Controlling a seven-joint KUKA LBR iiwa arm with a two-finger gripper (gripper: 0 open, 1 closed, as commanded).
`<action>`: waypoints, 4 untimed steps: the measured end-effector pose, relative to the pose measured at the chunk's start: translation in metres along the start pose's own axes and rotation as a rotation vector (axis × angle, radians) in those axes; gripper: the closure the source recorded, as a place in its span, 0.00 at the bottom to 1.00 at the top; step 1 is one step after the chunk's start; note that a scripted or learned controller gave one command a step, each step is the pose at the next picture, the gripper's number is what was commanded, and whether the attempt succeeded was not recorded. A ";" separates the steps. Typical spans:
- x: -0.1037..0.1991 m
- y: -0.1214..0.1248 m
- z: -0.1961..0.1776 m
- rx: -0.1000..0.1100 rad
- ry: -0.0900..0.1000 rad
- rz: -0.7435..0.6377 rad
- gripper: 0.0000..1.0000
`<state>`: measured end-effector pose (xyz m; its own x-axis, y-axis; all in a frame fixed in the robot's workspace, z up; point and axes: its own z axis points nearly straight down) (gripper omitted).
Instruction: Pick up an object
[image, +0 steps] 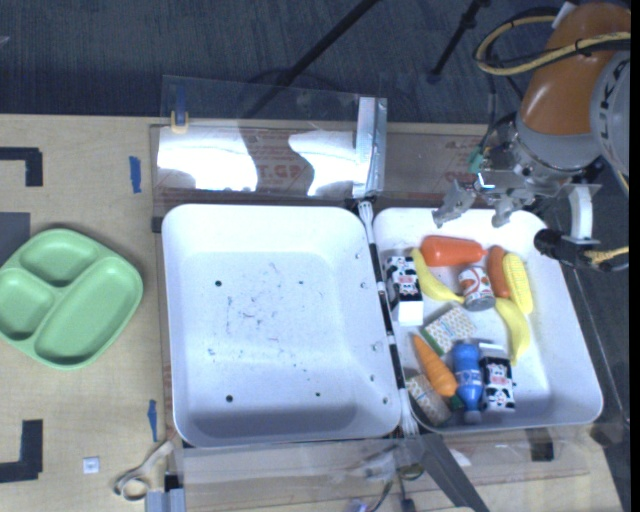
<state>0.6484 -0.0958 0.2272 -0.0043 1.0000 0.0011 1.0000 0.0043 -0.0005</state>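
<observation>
My gripper hangs over the far edge of the right bin, its two fingers spread apart with nothing between them. Just below it lies an orange-red sausage-shaped toy. Beside that are a small can, a corn cob, a yellow banana and a second yellow piece. Nearer the front lie a carrot, a blue bottle and two cow-print cartons. A checkered packet rests in the middle.
The left bin sits beside the right one, sharing a middle rim. A green divided plate lies on the bench at far left. A clear plastic panel stands behind the left bin. Cables loop above the arm at top right.
</observation>
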 end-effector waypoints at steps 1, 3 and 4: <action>-0.010 -0.069 0.101 -0.001 0.000 -0.117 0.00; -0.043 -0.031 0.141 -0.007 -0.003 -0.250 0.00; -0.017 -0.027 0.140 0.000 -0.006 -0.497 0.00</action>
<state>0.6218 -0.1128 0.0870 -0.4805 0.8770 -0.0044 0.8770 0.4805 -0.0011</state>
